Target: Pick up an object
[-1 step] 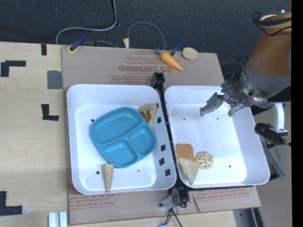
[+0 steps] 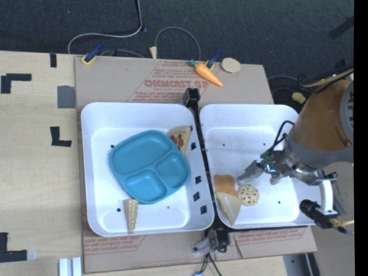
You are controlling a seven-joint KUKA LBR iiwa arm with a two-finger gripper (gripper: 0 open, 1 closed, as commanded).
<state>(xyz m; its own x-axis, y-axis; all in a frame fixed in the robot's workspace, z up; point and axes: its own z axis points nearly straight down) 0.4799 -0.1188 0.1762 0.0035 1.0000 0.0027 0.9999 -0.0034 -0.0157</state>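
The gripper (image 2: 248, 171) is hanging low over the right bin (image 2: 259, 117), reaching in from three o'clock, and whether it is apart or together I cannot tell. Just below it, toward six o'clock, a round speckled cookie (image 2: 248, 195) is lying on the bin floor, with an orange-tan bread piece (image 2: 225, 184) at its nine o'clock and a pale wedge (image 2: 229, 208) at its seven o'clock. The left bin (image 2: 92, 154) is bearing a blue divided plate (image 2: 150, 166), a pizza slice (image 2: 180, 137) at the plate's one o'clock and a cone (image 2: 131, 214) at its seven o'clock.
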